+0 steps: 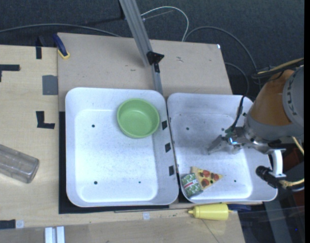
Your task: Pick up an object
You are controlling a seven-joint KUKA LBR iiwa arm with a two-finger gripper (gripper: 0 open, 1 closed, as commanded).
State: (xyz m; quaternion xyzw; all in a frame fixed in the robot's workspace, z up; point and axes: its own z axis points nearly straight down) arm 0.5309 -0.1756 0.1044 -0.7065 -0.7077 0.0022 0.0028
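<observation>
Yellow crust and red toppings mark the pizza slice (207, 176), which I see lying flat near the right bin's (195, 105) front edge, touching a green-labelled packet (190, 184). I read the gripper (217, 144) as low over the bin's middle, fingers apart, holding nothing. A green bowl (138, 118) sits in the left bin (84, 151).

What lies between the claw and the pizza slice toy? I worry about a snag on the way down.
Nothing visible does. The claw hangs over the right white bin, and the flat triangular pizza slice toy lies nearer the camera, bare bin floor between them. The small green packet sits beside the slice's far side.
</observation>
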